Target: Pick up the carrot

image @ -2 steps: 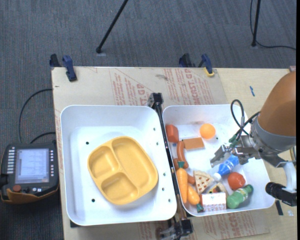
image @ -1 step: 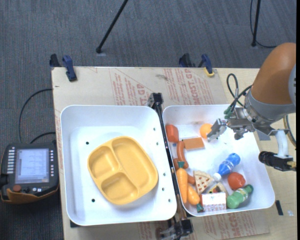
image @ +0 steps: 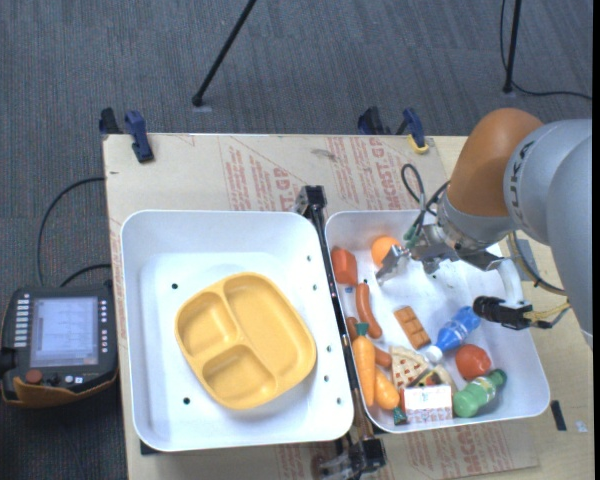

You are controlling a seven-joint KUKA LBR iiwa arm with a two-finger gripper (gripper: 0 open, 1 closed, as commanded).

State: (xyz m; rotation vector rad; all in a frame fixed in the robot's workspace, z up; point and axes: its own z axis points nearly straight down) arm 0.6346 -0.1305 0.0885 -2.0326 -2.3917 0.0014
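Carrot: the long orange toy carrot (image: 364,366) with a green top lies lengthwise along the right white bin's (image: 536,378) left wall, at about 7 o'clock from the bin's centre, untouched.
Neighbours: a second orange piece (image: 385,389) touches it at 4 o'clock; a sausage-like red piece (image: 368,311) sits at 12 o'clock; a pizza-slice toy (image: 410,368) lies just beside.
Gripper: the two-finger gripper (image: 398,261) hovers near a small orange ball (image: 384,249), up at 1 o'clock from the carrot; its state I cannot tell.
Advice: probably come down over the carrot's middle, closing across its width, clear of the wall.
Unclear: the fingertips blur against the white floor; the arm's body covers the bin's upper right corner.
Other bin: a yellow compartment plate (image: 244,340).
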